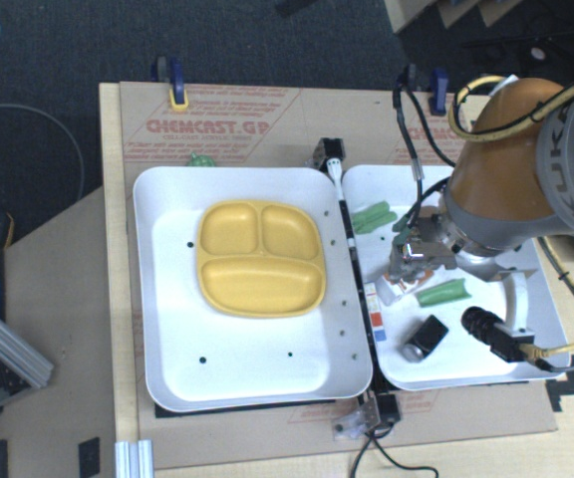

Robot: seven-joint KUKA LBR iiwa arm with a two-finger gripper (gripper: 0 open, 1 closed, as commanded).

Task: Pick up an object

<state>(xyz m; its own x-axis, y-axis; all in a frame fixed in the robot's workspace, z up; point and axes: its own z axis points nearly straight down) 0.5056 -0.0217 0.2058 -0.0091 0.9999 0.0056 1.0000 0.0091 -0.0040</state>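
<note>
Writing on the board: The brown board (118, 267) under the bins has red words (207, 125) on it. The big line reads "CHEMCAST G P". The small red lines around it are too small to read.
Writing on the arm: The grey arm (511, 167) has big letters near the right edge, but they are cut off and I cannot read them.
Gripper: The gripper (407, 267) is low over the middle of the right bin (456, 368). I cannot tell how far open it is, or if it has hold of anything.
Things to pick up: They all lie in the right bin. One green piece (372, 215) lies near the top left corner. Another green piece (439, 292) lies just beside the gripper, to its right. A small black block (425, 337) lies near the front of the bin. A little white thing with red and blue marks (377, 319) lies by the left wall.
In the way: The arm hangs over the right half of the right bin and hides that part.
Left bin: The left bin (167, 267) holds a yellow plate (262, 259) with three parts.
Around the bins: Two blue clamps (175, 76) pinch the far edge of the board. A black clip (329, 152) sits where the two bins meet at the back.
</note>
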